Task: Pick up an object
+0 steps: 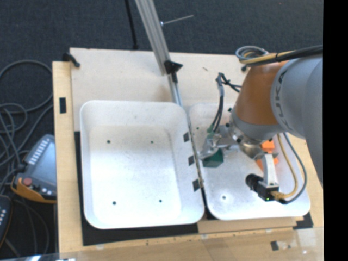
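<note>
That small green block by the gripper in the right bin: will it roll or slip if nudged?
The green block looks squat and blocky, so it would probably slide, not roll. It seems small, likely light. It sits near the right bin wall, so a push may jam it there.

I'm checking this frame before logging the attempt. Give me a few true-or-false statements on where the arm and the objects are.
1. The arm reaches over the right bin. True.
2. A green object lies in the left bin. False: it is in the right bin, near the left wall, by the gripper.
3. Something orange shows in the right bin beside the arm. True.
4. The bins stand on opposite ends of the bench, far apart. False: they sit side by side, edges meeting.
5. The gripper hangs over the left bin's middle. False: it is over the right bin.
</note>
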Robot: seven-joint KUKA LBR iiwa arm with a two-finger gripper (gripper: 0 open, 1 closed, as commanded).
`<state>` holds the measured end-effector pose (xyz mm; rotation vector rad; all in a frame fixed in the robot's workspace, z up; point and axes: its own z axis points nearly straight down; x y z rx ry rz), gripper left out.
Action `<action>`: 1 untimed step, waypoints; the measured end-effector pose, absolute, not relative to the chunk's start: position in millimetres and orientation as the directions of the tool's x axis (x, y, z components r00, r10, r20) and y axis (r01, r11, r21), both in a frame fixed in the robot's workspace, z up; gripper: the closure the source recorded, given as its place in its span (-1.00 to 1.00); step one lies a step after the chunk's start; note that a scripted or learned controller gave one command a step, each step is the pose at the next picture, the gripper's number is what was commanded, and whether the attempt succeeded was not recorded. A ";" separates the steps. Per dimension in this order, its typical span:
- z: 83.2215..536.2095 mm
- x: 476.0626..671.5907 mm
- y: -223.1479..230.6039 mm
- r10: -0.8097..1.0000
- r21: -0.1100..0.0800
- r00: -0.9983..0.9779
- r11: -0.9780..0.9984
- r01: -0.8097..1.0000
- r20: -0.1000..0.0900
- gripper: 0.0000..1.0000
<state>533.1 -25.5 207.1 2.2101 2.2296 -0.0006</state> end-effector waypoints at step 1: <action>195.8 602.4 49.7 1.000 0.004 -0.010 0.010 1.000 0.002 1.00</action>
